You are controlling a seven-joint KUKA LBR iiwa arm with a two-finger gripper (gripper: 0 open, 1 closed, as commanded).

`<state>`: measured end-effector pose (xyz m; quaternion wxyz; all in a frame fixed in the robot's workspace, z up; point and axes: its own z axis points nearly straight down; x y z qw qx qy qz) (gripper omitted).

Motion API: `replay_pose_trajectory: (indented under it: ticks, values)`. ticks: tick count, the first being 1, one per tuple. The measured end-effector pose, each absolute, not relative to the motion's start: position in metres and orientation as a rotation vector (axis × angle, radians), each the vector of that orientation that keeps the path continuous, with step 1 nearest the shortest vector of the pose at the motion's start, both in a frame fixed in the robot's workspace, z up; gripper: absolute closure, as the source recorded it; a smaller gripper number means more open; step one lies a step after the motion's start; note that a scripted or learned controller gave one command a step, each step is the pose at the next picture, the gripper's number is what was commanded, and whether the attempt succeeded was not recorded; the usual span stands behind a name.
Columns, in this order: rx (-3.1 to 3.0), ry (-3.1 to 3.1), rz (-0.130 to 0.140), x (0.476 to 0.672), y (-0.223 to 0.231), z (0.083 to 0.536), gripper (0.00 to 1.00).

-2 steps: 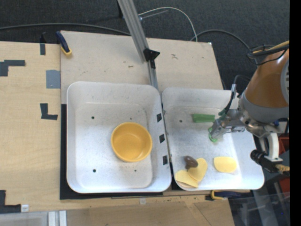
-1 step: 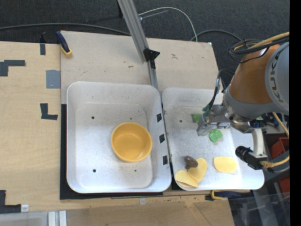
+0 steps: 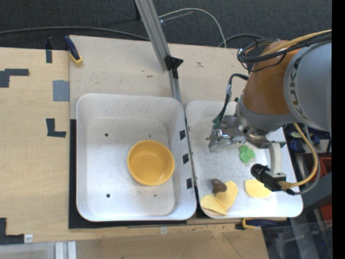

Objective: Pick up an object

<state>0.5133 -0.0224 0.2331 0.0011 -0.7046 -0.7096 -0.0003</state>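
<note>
While arm (image 3: 280, 90) overhangs right bin (image 3: 200, 144) | fingers' (image 3: 221, 139) state unclear; green piece (image 3: 247, 155) beside

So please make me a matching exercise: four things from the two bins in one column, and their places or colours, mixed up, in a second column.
Things:
1. bowl
2. green piece
3. brown piece
4. claw

Descriptions:
A. small and dark, touching the yellow heart shape near the front of the right bin
B. yellow and round, in the left bin
C. metal, over the right bin close to the divider
D. bright, just beside the wrist in the right bin

Pairs: 1-B, 2-D, 3-A, 4-C
</note>
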Motion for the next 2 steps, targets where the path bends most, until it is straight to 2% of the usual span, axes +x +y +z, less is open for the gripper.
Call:
replay_pose_trajectory:
  ticks: [2]
  values:
    - [-2.212,-2.228,0.001,0.52,0.082,0.243,1.0]
